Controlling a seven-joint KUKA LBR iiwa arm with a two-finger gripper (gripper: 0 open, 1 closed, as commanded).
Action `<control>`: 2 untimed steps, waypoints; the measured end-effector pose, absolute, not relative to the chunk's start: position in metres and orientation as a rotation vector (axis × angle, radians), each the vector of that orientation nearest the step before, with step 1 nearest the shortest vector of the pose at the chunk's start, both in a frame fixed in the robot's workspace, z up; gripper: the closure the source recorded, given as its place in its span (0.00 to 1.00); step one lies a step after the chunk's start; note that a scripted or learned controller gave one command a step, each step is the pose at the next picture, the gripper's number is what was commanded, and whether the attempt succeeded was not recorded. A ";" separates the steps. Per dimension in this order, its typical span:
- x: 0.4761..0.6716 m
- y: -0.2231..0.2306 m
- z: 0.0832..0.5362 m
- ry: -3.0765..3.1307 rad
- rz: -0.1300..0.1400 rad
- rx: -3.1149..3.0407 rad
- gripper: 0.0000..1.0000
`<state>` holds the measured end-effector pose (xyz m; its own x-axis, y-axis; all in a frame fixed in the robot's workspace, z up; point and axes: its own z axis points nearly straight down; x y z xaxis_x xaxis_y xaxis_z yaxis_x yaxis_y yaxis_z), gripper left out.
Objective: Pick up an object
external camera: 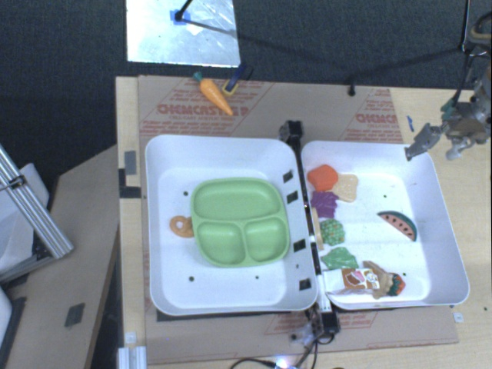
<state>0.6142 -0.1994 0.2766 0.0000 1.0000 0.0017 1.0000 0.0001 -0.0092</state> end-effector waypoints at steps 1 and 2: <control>0.616 -0.199 0.284 -2.227 -0.001 -2.219 0.00; 0.615 -0.203 0.242 -2.223 0.001 -2.220 0.00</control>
<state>0.6154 -0.2033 0.2416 -0.0016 1.0000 -0.0007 1.0000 0.0016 -0.0002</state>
